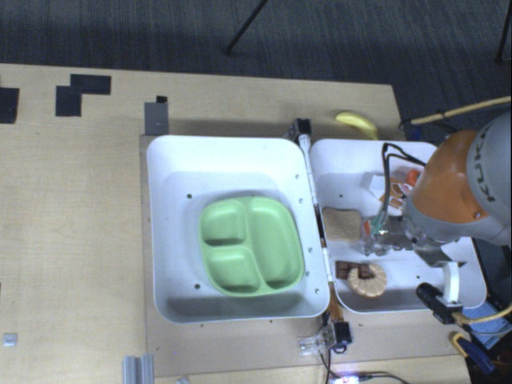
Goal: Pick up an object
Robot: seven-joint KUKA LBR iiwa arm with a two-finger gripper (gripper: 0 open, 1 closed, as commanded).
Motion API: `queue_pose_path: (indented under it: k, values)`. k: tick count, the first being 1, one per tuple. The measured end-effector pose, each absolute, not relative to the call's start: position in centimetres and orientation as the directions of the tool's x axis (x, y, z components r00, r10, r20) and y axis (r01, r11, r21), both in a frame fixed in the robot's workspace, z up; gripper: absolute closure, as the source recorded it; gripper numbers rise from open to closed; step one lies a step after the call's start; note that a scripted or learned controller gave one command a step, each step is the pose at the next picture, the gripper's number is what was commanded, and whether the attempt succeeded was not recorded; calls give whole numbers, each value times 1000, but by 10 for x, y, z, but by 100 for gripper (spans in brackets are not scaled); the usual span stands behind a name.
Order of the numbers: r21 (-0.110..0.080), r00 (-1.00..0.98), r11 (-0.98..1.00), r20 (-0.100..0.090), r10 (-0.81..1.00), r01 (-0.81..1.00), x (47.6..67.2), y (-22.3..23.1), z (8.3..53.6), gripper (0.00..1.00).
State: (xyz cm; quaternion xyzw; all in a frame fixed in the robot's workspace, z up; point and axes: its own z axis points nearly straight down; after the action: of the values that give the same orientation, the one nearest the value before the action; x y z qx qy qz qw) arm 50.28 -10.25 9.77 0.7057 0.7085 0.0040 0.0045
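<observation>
- My grey arm with its orange band point(448, 186) reaches in from the right and hangs over the right-hand shallow white plastic bin point(344, 160), which holds the loose pieces worth picking.
- My end effector point(382, 234) sits low in that bin, between the objects; whether it is apart or together I cannot tell from this slant, and nothing is visibly held.
- Round tan ring-shaped item point(367, 280), doughnut-like: lies on the bin floor just below the end effector, near the front wall; in my judgement the likeliest target.
- Flat beige slab point(344, 224): lies just beside the end effector, against the bin's left wall.
- Small orange-and-white packet point(404, 184): near the back, partly under my wrist.
- Pale green three-compartment plastic tray point(251, 244): alone in the left-hand white bin point(172, 214), well apart.
- Light wooden counter point(72, 230): carries both bins; a yellow curved object point(357, 123) lies behind the right bin.
- Dark grey carpeted floor point(160, 14) beyond the counter.
</observation>
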Motion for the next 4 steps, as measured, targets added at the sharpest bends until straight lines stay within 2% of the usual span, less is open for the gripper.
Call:
queue_pose_path:
  k: [1, 2, 3, 4]
  values:
    - [12, -4, 4, -1, 1000, 1000, 503, -102, 98, 0]
    - [12, -1, 1, -4, 1000, 1000, 490, -86, 87, 0]
    - [16, -3, 3, -3, 1000, 1000, 492, -85, 98, 100]
    - [10, -2, 2, -7, 1000, 1000, 503, -197, 87, 100]
